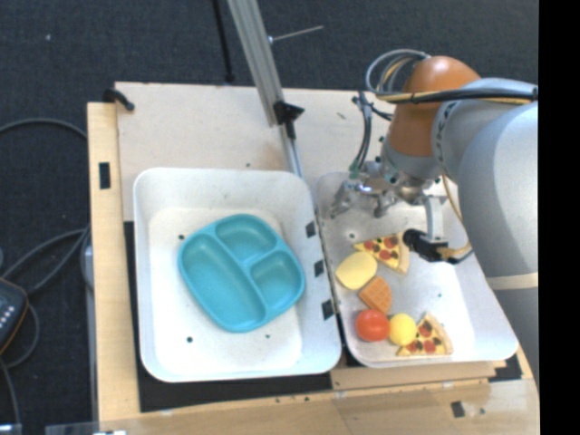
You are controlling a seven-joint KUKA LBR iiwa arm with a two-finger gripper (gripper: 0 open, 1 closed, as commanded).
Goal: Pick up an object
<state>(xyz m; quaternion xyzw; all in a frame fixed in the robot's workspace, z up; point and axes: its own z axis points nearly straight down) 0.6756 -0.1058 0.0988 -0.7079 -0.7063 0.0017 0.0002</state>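
My gripper (361, 199) hangs over the far left part of the right bin (480, 320), under the orange-banded wrist. Nothing shows between its tips. Just in front of it lies a pizza slice (387, 251). A pale yellow piece (356, 270) rests beside that slice, with an orange waffle-like piece (377, 294) below it. Near the bin's front edge sit a red tomato (371, 325), a yellow lemon (403, 330) and a second pizza slice (432, 338).
The left bin (159, 207) holds a blue divided plate (240, 271). A slanted metal pole (263, 62) rises behind the bins, near the ridge between them. The arm's grey body covers the right bin's far right side.
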